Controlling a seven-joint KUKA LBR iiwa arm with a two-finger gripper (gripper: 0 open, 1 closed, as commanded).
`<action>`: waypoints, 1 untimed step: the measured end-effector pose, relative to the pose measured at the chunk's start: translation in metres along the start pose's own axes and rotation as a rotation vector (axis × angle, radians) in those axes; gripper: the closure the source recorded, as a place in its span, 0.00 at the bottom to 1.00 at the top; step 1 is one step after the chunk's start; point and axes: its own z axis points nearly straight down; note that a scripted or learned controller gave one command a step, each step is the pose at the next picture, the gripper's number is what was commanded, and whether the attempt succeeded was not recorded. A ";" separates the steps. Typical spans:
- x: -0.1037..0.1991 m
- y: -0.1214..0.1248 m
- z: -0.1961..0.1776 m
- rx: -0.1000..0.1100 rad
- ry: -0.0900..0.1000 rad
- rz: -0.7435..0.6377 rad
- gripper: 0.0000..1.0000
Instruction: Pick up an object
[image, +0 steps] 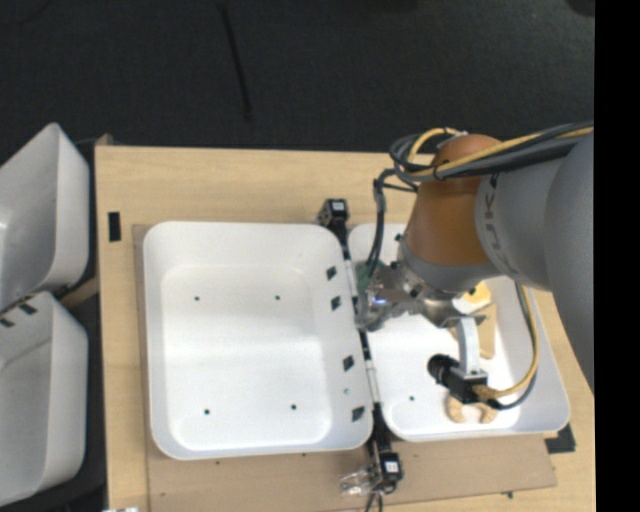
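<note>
Counter (250, 185) of pale wood carries two white bins side by side. At the near edge, a small clear clip (368, 482) sits just under the seam between the bins.

The left bin (240, 330) shows a plain white floor with a few small dark dots. In the right bin (415, 385), at about 5 o'clock from its middle, a small beige object (468, 408) lies close to the near wall. Its shape is too blurred to name. Just above it, at 12 o'clock, a black part (448, 370) with a yellow cable hangs from the arm. A yellowish wooden piece (484, 325) lies further back, at 3 o'clock of the bin, partly hidden under the arm.

The tool (378, 300) hangs at 9 o'clock of the right bin, over the seam where the two bins meet, well apart from the beige object. I cannot tell if it is spread or pressed together, and I see nothing held in it.

Behind it the orange band (445, 215) and the grey arm (530, 220) reach in from 3 o'clock, with dark cables (415, 152) looped on top. A small black clip (333, 211) sits at the far end of the seam.
</note>
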 end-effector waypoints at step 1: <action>-0.029 0.024 -0.119 -0.024 -0.007 0.014 1.00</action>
